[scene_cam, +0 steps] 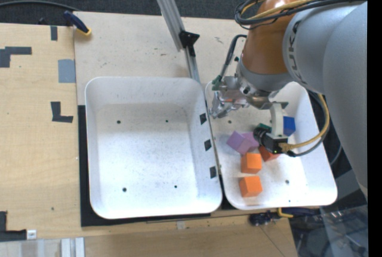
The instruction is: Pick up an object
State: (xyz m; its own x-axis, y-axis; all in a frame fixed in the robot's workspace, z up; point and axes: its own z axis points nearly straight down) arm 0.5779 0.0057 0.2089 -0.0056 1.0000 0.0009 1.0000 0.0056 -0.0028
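Observation:
In the right bin (310, 190) lie a purple block (242, 142), two orange blocks (252, 162) (250, 185), a blue block (289, 125) and a red piece (268, 153) partly hidden by a black part. My gripper (222, 105) hangs over the bin's upper left part, close to the wall shared with the left bin. It is above and left of the purple block, apart from it. Nothing shows between its fingers.
The left bin (149, 148) sits beside the right one. A slanted metal bar (170, 8) runs from the top down to the bins' shared edge. A cable with a blue and yellow clip (77, 22) lies at the upper left of the bench.

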